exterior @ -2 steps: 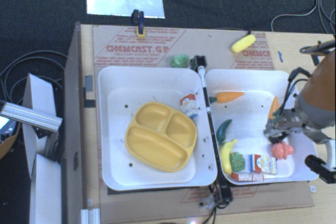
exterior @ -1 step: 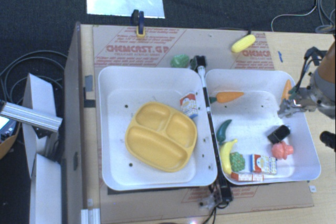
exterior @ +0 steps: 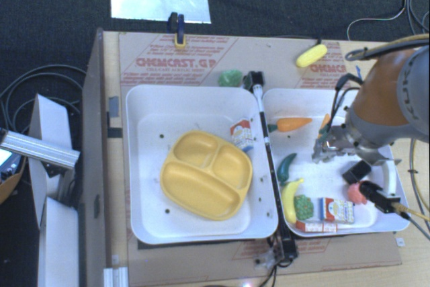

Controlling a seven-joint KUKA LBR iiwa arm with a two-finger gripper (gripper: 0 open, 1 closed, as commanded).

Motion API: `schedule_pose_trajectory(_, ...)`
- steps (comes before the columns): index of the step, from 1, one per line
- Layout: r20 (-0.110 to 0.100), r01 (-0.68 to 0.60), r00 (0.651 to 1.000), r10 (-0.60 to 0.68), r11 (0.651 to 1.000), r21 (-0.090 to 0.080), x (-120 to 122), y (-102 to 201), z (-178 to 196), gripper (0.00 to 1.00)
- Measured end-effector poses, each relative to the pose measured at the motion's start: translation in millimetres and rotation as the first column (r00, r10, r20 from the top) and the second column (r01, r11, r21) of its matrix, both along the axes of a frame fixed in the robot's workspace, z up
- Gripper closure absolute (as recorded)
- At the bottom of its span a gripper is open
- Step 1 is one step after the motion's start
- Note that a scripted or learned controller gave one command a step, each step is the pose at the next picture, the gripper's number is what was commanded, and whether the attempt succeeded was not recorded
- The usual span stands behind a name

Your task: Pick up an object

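Status: pick not accomplished, as far as the view shows.

The gripper stands over the middle of the right bin, low and close to the bin floor. Nothing is visible in its grasp, and nothing is lifted clear of the bin. Whether the gripper is open or closed cannot be told from this angle.

Candidate objects all lie loose in the right bin:
- The orange carrot lies near the far left corner, just left of the gripper and apart from it.
- The dark green vegetable lies along the left wall, near the gripper but not touching it.
- The banana, a green leafy piece and a small printed carton sit in a row along the near side.
- A red piece lies to the right of the carton.

The left bin holds a yellow divided plate and a small packet, well apart from the gripper.

Judgement: the task is at the approach or descent stage. Remaining steps are to settle on one object, most likely the carrot or the green vegetable as the nearest, close on it, and raise it clear.
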State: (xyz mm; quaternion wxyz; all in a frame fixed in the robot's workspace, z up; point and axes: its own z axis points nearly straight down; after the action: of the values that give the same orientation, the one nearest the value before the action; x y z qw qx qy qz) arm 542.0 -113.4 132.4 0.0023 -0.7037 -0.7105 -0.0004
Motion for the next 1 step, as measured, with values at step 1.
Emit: schedule_pose_trajectory(1,0.009,0.014,1.000,-0.014,1.000,-0.009,-17.3,-66.8,66.8,1.00)
